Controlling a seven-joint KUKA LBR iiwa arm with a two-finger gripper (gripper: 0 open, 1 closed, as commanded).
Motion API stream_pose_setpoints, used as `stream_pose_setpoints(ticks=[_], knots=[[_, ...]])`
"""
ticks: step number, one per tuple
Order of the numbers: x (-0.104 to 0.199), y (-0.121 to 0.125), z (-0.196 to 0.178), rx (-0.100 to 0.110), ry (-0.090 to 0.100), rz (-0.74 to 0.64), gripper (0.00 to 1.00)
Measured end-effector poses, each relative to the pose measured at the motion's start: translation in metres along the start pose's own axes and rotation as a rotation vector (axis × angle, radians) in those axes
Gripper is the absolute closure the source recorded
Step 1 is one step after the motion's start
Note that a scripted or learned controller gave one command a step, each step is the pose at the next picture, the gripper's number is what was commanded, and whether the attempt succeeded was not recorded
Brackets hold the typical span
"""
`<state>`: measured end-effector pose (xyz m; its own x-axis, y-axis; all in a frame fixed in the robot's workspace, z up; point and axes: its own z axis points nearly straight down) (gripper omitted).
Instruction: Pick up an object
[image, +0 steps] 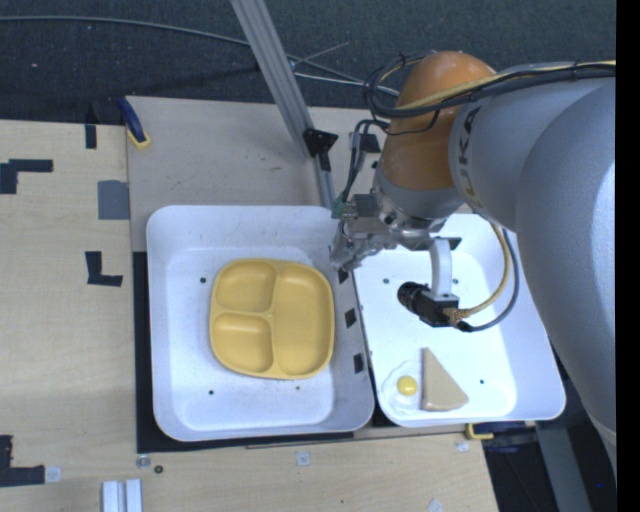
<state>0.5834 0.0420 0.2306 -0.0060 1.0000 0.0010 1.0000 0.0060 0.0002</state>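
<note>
A yellow three-compartment plate (272, 318) lies flat in the middle of the left bin (180, 250). In the right bin (520, 370), near the front edge, sit a beige wedge-shaped piece (440, 383) and a small white fried-egg piece with a yellow yolk (405, 386), side by side. My gripper (347, 252) hangs under the orange wrist band, over the divide between the two bins near their far side. It is just beyond the plate's upper right corner and well away from the wedge and egg. I see nothing held in it.
The grey arm (540, 160) covers the right bin's far and right parts. A black cylinder with a yellow-tipped cable (428, 304) hangs from the wrist over the right bin. A slanted metal pole (285, 90) rises behind the bins. Wooden bench surrounds them.
</note>
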Motion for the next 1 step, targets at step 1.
stream_pose_setpoints(ticks=[1], knots=[[0.0578,0.0152,-0.0045,0.000,0.001,-0.001,1.00]])
